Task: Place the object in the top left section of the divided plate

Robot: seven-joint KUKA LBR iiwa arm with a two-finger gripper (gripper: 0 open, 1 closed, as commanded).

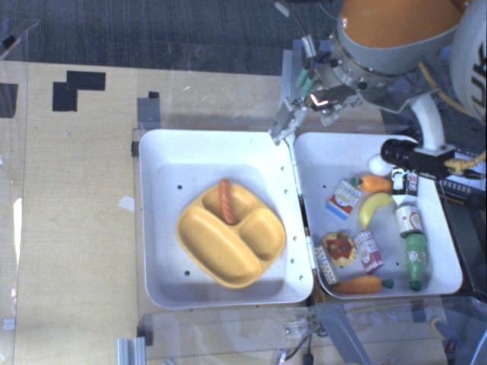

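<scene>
A yellow divided plate (232, 238) lies in the middle of the left white bin (163, 280). A reddish-brown sausage (227, 201) rests in the plate's top left section, lying lengthwise against the ridge between sections. My gripper (283, 126) hangs above the back end of the wall between the two bins, well up and to the right of the plate. It is open, with nothing between its fingers. The orange band of the arm (392, 10) fills the upper right.
The right bin (449, 280) holds several toy foods: a banana (370, 208), a carrot (358, 284), a green bottle (415, 258), a small carton (344, 198), a pizza slice (338, 248) and cans. A black cylinder (407, 154) juts over its back right.
</scene>
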